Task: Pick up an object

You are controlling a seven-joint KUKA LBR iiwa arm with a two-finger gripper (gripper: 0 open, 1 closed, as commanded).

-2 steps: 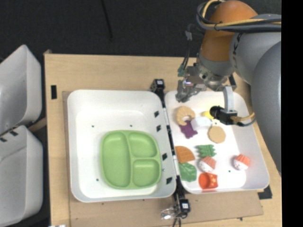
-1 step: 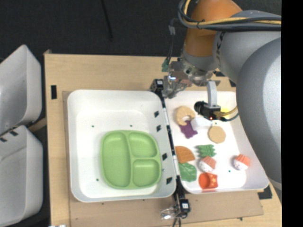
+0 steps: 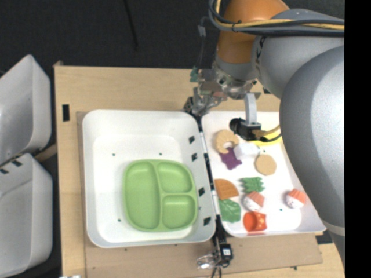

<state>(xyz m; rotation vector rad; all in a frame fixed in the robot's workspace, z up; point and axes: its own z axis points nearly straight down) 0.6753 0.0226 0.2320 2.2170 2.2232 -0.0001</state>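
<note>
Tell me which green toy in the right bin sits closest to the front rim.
The green block-shaped toy, beside the red piece. The other green one, the leafy toy, lies farther back, next to the orange wedge.

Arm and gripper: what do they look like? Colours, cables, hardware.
Grey, smooth rounded arm with a glossy orange band above the wrist. Yellow and dark cables loop over the band. Below it, the gripper is a small dark metallic assembly.

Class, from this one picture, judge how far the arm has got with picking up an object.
Done: nothing looks lifted; the toys, such as the purple piece and round biscuit, lie in the right bin. In hand: the gripper sits at the bins' far edge, nothing visibly held. Left: descend, grasp, lift.
</note>
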